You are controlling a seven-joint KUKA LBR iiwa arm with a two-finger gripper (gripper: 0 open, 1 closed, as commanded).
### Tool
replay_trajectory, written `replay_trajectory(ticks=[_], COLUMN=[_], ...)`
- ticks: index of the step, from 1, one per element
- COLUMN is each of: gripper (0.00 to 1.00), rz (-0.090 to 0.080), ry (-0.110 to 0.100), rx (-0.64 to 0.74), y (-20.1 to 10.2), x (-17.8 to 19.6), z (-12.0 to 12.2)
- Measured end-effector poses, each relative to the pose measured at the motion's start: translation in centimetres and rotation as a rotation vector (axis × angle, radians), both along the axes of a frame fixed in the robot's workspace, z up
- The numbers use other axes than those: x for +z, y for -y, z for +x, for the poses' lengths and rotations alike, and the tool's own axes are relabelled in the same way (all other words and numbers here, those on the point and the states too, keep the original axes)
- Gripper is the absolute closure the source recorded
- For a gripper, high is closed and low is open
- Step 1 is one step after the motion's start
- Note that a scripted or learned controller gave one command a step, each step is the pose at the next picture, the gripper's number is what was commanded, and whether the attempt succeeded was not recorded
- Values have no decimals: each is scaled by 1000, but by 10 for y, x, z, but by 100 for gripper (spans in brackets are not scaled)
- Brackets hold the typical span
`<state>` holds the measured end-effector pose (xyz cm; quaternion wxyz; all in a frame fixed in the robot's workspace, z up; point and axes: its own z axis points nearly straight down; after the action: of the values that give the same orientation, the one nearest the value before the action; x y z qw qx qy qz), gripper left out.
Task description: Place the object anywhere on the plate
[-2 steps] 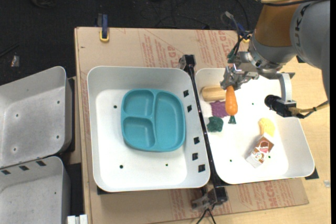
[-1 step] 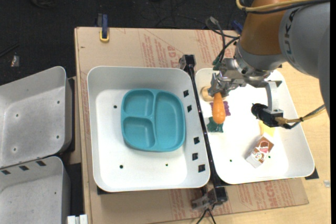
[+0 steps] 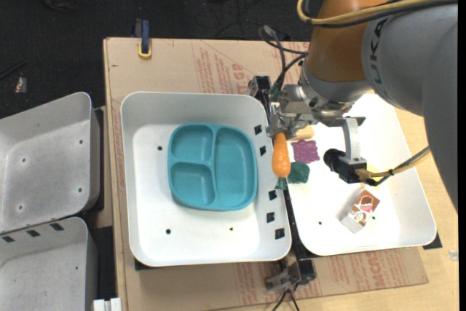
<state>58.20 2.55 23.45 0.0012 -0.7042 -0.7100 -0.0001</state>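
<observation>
A teal plate (image 3: 212,167) with three compartments lies in the middle of the left bin (image 3: 145,229). My gripper (image 3: 279,132) hangs over the wall between the two bins, just right of the plate. It is shut on the top end of an orange carrot-like object (image 3: 280,157), which hangs upright below the fingers. The carrot is beyond the plate's right rim and not over it.
In the right bin (image 3: 408,229) a purple piece (image 3: 306,151) and a green piece (image 3: 298,172) lie close to the carrot. A tan piece (image 3: 304,132) lies beside the gripper, and a small printed box (image 3: 360,209) sits nearer the front. The arm covers the right bin's back.
</observation>
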Motion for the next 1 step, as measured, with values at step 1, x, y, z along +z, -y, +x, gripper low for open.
replay_trajectory(ticks=[1], gripper=[100], rz=[-1], ry=[-3], rx=[-1], y=[-45], x=[-11], z=[-22])
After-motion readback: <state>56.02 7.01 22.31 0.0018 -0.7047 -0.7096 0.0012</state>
